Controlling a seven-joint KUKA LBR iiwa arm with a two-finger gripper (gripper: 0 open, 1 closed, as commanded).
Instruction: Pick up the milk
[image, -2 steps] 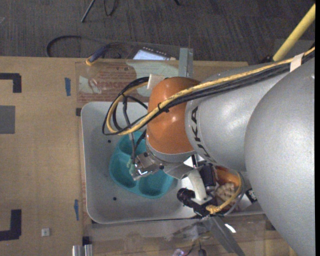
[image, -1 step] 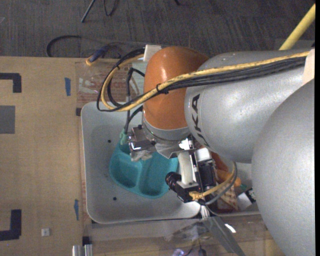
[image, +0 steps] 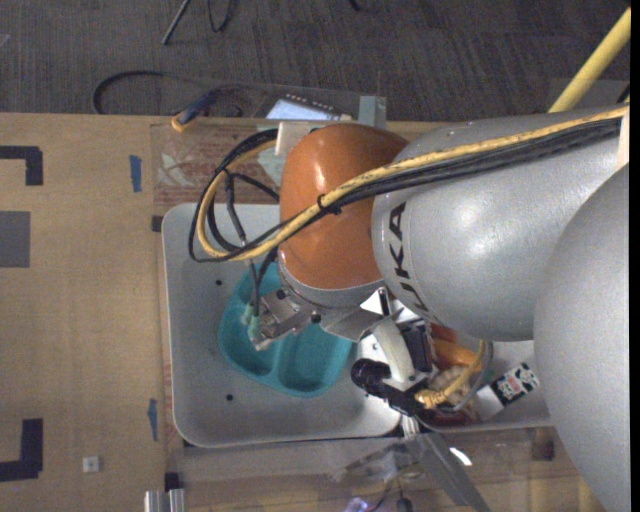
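- I read the milk (image: 516, 383) as the small white carton with black patches, low in the bin (image: 190, 330) at about four o'clock from the claw (image: 268, 325).
- The claw hangs over a teal tray (image: 300, 365), well apart from the carton.
- The arm (image: 470, 240) hides the carton's long axis; I cannot tell the claw's state.

Bin (image: 190, 400) floor free at 9 & 7 o'clock; teal tray (image: 290, 360) mid-bin, arm (image: 480, 230) blocks 3 o'clock side.
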